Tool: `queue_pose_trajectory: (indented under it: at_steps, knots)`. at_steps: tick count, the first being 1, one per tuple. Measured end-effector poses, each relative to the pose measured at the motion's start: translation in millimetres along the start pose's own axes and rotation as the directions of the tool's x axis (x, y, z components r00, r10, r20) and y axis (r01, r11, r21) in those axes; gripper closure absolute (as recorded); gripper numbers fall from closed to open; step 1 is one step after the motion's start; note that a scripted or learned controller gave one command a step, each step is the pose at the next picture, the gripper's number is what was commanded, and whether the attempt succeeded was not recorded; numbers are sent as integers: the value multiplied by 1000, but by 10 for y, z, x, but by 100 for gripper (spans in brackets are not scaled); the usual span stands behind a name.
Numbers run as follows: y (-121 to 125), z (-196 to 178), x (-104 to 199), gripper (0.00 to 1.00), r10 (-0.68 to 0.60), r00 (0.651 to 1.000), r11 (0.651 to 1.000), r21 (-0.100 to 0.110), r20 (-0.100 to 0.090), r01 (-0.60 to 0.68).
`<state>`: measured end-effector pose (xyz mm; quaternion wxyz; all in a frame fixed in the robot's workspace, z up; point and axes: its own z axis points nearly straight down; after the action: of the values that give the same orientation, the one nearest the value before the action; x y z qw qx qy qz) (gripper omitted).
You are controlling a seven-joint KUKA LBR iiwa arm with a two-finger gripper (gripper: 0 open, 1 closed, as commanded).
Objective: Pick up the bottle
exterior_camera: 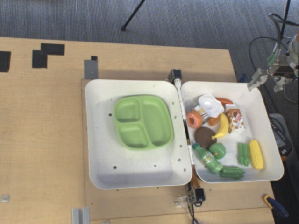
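two bins sit on the surface, and my tool (259,77) hangs off the far right corner of the right bin (273,143), well apart from the bottle (207,158); i cannot tell its state. i judge the approach not yet begun. the green bottle lies flat near the bin's left wall beside the green tomato (217,150), long axis diagonal, cap toward the upper left, so next i must reach over it and align across that axis.

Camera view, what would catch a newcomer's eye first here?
The bright green divided plate sits in the left bin. Next comes the colourful heap of toy food in the right bin, with a yellow banana near its middle and the green bottle lying by the bin's left wall, near the front.
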<state>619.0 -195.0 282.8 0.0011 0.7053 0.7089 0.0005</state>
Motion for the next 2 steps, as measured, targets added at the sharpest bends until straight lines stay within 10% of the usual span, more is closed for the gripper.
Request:
queue_pose_trajectory:
  at_steps: [1,2]
  knots:
    - [13,-114,6,100,-6,1000,1000,-4,1,6]
    - [19,262,705,100,-227,974,974,-1,0,227]
